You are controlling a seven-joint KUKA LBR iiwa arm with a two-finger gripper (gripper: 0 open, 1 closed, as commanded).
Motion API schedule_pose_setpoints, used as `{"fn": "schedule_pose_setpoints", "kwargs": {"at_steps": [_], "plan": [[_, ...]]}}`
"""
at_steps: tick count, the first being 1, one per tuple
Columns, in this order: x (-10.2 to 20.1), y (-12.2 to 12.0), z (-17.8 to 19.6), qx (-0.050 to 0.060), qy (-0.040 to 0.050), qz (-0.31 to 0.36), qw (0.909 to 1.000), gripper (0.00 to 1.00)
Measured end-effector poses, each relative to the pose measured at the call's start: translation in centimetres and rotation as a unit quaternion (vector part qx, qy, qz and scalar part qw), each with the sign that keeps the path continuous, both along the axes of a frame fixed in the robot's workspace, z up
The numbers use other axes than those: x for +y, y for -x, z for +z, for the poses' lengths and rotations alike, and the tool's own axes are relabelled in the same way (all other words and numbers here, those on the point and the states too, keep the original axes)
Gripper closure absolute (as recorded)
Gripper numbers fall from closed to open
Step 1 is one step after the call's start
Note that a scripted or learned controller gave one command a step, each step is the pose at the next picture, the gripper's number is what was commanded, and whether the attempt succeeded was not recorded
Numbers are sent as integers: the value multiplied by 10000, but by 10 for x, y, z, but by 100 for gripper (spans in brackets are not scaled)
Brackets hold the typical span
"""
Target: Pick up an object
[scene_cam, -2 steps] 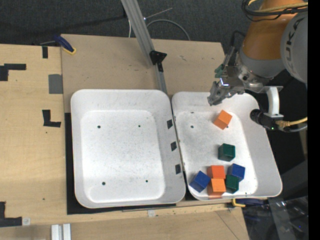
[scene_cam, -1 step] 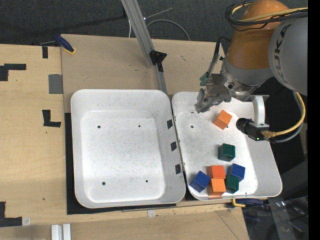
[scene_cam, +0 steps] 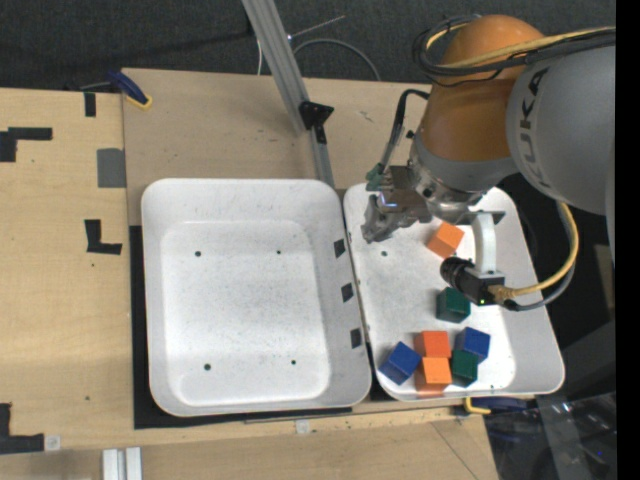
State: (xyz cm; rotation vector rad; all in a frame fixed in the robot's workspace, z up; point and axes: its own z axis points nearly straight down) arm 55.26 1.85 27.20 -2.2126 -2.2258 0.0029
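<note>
My jaws (scene_cam: 381, 220) hang over the right bin's (scene_cam: 400, 268) upper-left corner, their spread hidden from me. The nearest orange block (scene_cam: 446, 238) lies just beside them, toward the far edge; I should centre over it before descending.

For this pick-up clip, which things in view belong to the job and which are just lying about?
Part of the job:
- gripper, above the right bin
- blocks in the right bin: orange block and green block apart from the rest; a cluster near the front with blue block, further orange, blue and green ones

Just lying about:
- left bin
- metal pole
- black tape marks on the bench
</note>
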Motion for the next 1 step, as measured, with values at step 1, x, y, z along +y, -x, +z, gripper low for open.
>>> {"fn": "schedule_pose_setpoints", "kwargs": {"at_steps": [1], "plan": [[47,19,-25,9,0,-3,10000,100]]}}
